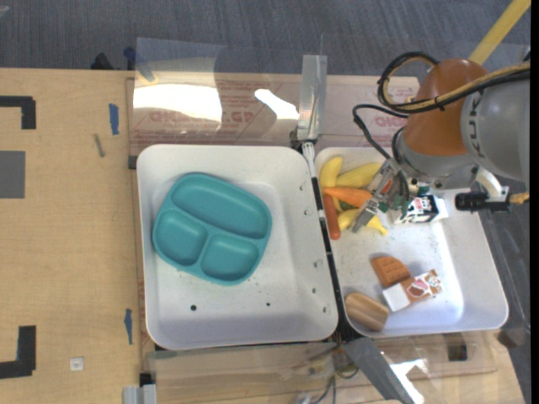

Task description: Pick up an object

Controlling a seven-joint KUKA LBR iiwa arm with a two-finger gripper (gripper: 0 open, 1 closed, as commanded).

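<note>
A brown wooden piece (366,310) sits at the right bin's (472,310) six o'clock, while the gripper (376,203), fingers spread, hovers over the carrot (345,196) and bananas (358,175) at ten o'clock.

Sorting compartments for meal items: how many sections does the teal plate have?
3: the teal plate in the left bin has one long section on top, two smaller ones below.
</note>
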